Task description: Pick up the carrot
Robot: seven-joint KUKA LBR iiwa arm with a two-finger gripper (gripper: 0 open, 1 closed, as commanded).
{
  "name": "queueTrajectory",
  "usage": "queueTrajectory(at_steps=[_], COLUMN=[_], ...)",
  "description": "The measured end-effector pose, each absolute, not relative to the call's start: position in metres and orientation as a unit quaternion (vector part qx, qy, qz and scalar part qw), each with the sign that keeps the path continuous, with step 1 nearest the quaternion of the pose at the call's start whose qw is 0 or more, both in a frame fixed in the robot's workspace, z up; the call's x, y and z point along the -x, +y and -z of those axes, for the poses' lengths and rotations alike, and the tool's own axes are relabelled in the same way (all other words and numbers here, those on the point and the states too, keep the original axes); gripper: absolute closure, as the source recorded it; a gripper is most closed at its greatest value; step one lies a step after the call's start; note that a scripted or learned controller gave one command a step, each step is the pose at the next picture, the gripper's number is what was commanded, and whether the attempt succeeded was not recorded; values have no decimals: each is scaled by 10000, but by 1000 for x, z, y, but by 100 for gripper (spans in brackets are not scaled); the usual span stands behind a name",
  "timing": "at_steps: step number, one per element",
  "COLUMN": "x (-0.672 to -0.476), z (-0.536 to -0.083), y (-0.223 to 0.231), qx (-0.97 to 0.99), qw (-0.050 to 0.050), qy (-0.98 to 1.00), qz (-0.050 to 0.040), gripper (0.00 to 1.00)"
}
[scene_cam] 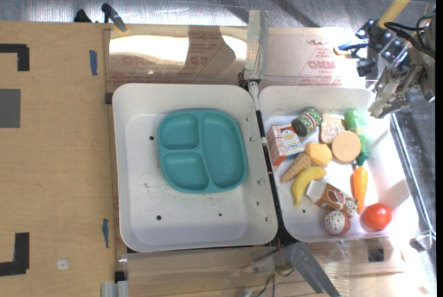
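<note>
1. Crowding the carrot (358, 182) in the right bin (407, 186) are a round tan disc (347, 147) touching its green top at 12 o'clock, a red tomato (376, 217) near its tip at 5 o'clock, and a brown packet (334, 198) just beside it at 8 o'clock; a banana (306, 181) lies farther off at 9 o'clock.
2. Bare white floor shows at the carrot's 3 o'clock, up to the bin's right wall. The left bin (131, 171) carries a teal divided plate (203, 149).
3. The carrot is orange, tapered, lying with its green top toward 12 o'clock.
4. The gripper (385, 103) hangs over the right bin's upper right corner, well apart from the carrot; I cannot tell how its jaws stand.
</note>
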State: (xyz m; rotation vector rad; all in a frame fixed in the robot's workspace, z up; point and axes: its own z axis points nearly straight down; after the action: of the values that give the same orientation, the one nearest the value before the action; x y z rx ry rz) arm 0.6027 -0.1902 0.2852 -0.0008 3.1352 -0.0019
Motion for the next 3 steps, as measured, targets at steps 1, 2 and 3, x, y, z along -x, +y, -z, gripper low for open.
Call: queueTrajectory(at_steps=[1, 2, 3], x=[-601, -567, -489], z=[-116, -90, -91], y=[-221, -204, -177], qx=[-212, 6, -8], qw=[74, 57, 49], qy=[9997, 10000, 10000], qz=[21, 18, 12], gripper=[0, 0, 0])
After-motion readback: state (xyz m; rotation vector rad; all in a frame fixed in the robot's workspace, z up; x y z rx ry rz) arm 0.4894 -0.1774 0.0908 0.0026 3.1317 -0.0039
